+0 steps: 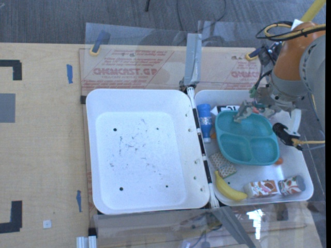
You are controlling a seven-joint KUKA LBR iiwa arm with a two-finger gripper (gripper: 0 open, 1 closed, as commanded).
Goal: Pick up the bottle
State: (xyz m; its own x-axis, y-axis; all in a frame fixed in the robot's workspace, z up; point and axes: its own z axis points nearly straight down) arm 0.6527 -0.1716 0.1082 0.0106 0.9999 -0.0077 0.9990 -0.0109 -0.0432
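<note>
The bottle (205,119) is blue with a pale label and lies lengthwise against the left wall of the right bin (305,164). My gripper (242,112) hangs over the far edge of a teal divided plate (248,143), a short way to the right of the bottle and not touching it. Nothing shows held in the gripper. The grey arm with its orange band comes in from the upper right.
In the right bin, the teal plate fills the middle. A yellow banana (228,188), a checked sponge (223,164), a small carton (262,188) and a small packet (291,184) lie along its near side. The left bin (93,138) stands beside it.
</note>
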